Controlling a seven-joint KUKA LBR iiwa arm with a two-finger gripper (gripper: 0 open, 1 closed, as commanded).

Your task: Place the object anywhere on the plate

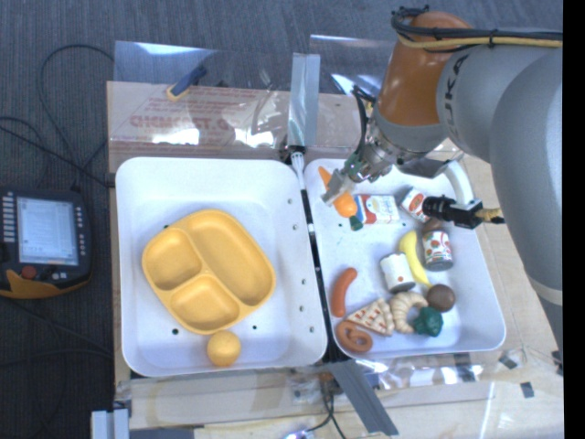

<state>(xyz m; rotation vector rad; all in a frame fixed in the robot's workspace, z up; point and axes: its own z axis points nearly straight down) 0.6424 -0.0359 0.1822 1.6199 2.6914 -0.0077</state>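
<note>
Toys crowd the right bin [475, 332], plate [208, 268] left; hand [340, 186]'s grip state unclear.

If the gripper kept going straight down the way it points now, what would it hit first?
Most likely the small orange object directly below the gripper in the right bin; depth is unclear, so it may already be touching.

Yellow plate [208, 268] in left bin [146, 176], toys in right bin [484, 323]
</note>
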